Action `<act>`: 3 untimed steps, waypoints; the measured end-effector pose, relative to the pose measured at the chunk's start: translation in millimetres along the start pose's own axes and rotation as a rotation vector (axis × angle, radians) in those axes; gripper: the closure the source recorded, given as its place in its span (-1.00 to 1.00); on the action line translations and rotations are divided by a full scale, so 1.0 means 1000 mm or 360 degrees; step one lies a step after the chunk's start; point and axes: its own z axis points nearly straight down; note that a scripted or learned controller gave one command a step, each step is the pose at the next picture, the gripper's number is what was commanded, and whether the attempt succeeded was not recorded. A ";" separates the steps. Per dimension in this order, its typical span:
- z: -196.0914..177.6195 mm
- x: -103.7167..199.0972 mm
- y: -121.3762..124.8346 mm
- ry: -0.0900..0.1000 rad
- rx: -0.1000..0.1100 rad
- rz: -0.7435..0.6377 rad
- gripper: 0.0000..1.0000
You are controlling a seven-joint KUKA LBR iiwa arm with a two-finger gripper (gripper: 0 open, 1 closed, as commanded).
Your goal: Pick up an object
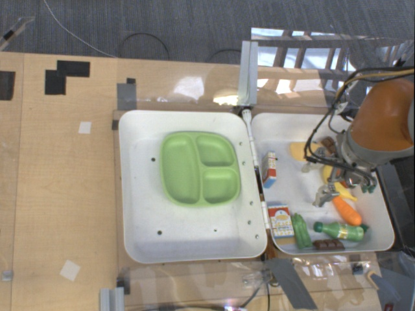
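The counter (58,193) carried two white bins side by side. The left bin (146,238) had just a green plate (198,168) with three little sections, lying flat in the middle. The right bin (285,135) was where all the toys were, so that was where the arm (386,118) had reached, coming in from the right. The claw (332,190) hung low over the middle of that bin, just beside an orange carrot (347,210) and something yellow (343,185) partly hidden under it. It was too small and tangled with wires to say if the claw was open or closed, and nothing could be seen between its tips. The carrot looked like the toy it was going for, because it lay closest. Near the front wall of the bin lay a green bottle (340,231) on its side, a dark bar (327,244) below it, another green thing (301,230), and a small red and white box (280,220). A little carton (270,168) lay near the wall between the bins. The toys sat close together at the front, so a grab there could bump the others.
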 end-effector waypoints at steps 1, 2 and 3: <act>0.008 0.021 0.006 -0.0006 0.0002 0.0072 -1.00; -0.007 0.015 0.006 -0.0033 0.0007 0.0063 1.00; -0.006 0.016 0.006 -0.0031 0.0007 0.0062 -1.00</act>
